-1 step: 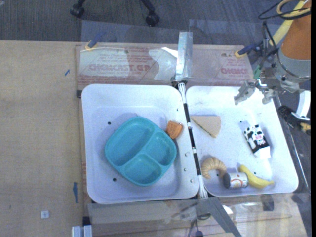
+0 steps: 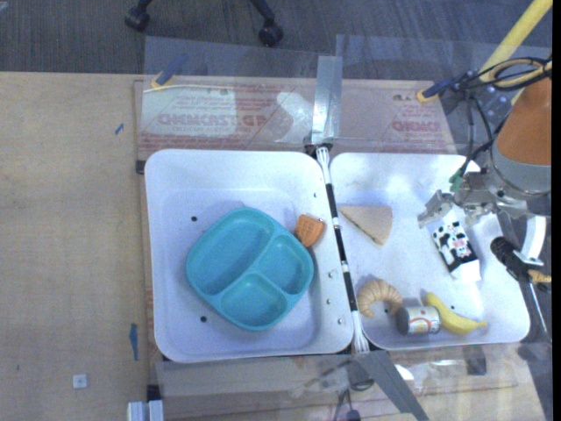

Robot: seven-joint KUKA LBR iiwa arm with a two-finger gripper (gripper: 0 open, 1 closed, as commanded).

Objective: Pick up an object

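Observation:
My gripper (image 2: pixel 458 207) hangs over the right side of the right bin (image 2: pixel 412 175), below the grey wrist and its orange band. Just under it, toward the near side, lies a white carton with black cow spots (image 2: pixel 456 246); I cannot see whether it touches the gripper. Elsewhere in this bin are a tan sandwich wedge (image 2: pixel 370 222), a croissant (image 2: pixel 379 295), a small metal can (image 2: pixel 419 320) and a yellow banana (image 2: pixel 453 317). In the left bin (image 2: pixel 175 191) a teal divided plate (image 2: pixel 250 267) lies beside a small orange waffle-like piece (image 2: pixel 308 230).
The two bins meet along a ridge (image 2: pixel 337 244) in the middle. Behind them lies a clear sheet over cardboard (image 2: pixel 228 117). Cables (image 2: pixel 478 77) and a yellow rod (image 2: pixel 526 20) run at the upper right beside the arm.

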